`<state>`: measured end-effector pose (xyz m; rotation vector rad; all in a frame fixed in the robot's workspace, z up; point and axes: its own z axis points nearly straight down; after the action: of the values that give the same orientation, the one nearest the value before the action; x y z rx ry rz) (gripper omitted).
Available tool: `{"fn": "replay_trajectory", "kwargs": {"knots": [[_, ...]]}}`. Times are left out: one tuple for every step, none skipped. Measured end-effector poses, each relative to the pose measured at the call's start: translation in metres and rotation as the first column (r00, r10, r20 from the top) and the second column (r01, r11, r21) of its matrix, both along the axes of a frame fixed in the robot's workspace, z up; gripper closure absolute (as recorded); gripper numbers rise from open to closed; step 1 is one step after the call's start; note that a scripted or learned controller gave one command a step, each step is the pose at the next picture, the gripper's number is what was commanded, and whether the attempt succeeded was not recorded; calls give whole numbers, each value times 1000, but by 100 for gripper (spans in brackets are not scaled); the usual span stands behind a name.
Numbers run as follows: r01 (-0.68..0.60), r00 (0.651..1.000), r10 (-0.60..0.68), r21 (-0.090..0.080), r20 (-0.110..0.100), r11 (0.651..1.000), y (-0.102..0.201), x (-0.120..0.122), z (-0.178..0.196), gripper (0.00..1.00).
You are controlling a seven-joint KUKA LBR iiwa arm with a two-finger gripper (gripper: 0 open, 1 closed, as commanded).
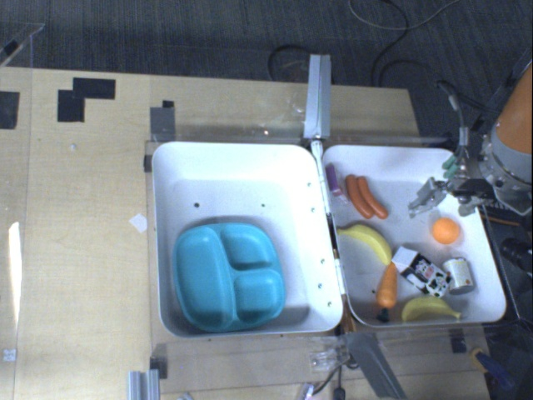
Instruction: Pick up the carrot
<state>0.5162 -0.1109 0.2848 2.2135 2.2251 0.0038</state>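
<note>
Right bin (pixel 491 307) — carrot (pixel 387 285) lying free.

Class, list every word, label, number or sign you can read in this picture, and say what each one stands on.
No text can be read.
The black and white box beside the carrot bears print too small and blurred to read.
The can shows no legible label.

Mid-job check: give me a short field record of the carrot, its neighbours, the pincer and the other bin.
target: carrot, right bin, near front wall
carrot neighbours: banana up-left, second banana at right, small black-and-white box beside it
pincer: pincer over the right bin's far side, apart from the carrot, holding nothing
also in bin: sausages, orange ball, tin can
left bin: blue divided tray
</note>
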Motion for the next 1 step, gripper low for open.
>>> {"fn": "replay_trajectory", "kwargs": {"knots": [[-395, 919, 395, -2, 2, 919, 65, 15, 5, 0]]}}
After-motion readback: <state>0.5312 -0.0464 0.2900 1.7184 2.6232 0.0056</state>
